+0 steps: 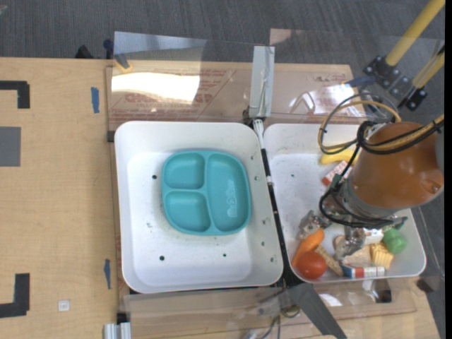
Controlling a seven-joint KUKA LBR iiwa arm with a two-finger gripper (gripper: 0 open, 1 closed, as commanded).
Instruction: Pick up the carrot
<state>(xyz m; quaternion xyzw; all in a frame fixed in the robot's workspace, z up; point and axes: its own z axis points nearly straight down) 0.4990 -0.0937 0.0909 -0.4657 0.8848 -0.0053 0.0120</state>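
**A:** Where is the carrot to be found?

**B:** The carrot (pixel 309 241) is seen in the right bin (pixel 289 189), near its front left corner. It lies tilted. A red tomato (pixel 309 265) sits just in front of it, and the two look to be touching.

**A:** And the gripper?

**B:** The gripper (pixel 353 240) is seen low in the same bin, under the arm (pixel 392 164) with the orange band. It is near the carrot, a little to the right of it. How wide it is open cannot be told, because it is hidden in the clutter under the arm. Nothing is seen to be held in it.

**A:** So what is to be done for a good pick?

**B:** It looks like the gripper should first be moved to the left, until it is right above the middle of the carrot. Then it should be turned so the carrot is squeezed across its thin side, not along its long side.

**A:** What could go wrong?

**B:** The tomato could be grabbed by mistake, or the carrot could be pushed against the bin wall. So the gripper should be brought straight down, away from the tomato, and closed gently. The teal plate (pixel 207 191) in the left bin (pixel 134 189) is not needed for this.
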